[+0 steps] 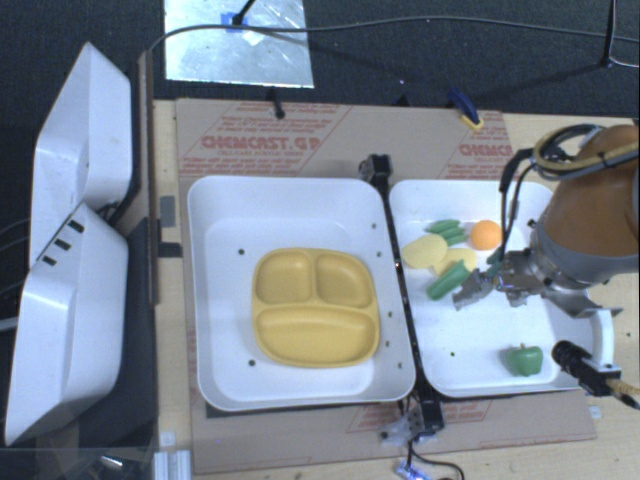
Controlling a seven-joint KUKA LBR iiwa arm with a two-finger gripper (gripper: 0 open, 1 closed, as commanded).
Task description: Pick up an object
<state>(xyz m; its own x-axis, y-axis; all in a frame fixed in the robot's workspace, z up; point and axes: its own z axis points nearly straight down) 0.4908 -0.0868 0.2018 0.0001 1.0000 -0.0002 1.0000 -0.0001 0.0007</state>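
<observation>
In the right bin (pixel 470 373) lie several toy foods: an orange ball (pixel 486 234), a pale yellow piece (pixel 424 252), a small green pod (pixel 446 229), a longer green piece (pixel 444 282) and a green pepper (pixel 523 359) near the front. My gripper (pixel 472 290) hangs low over the bin's middle, its grey fingertips beside the longer green piece and just below the yellow piece. Nothing shows between the fingers. The arm's orange band (pixel 597 213) sits above the bin's right side.
The left bin (pixel 225 268) holds a yellow divided plate (pixel 315 305). A black clamp (pixel 377 167) joins the bins at the back. Cables run across the dark floor behind the bench, and a shiny metal sheet (pixel 237 28) lies at the back left.
</observation>
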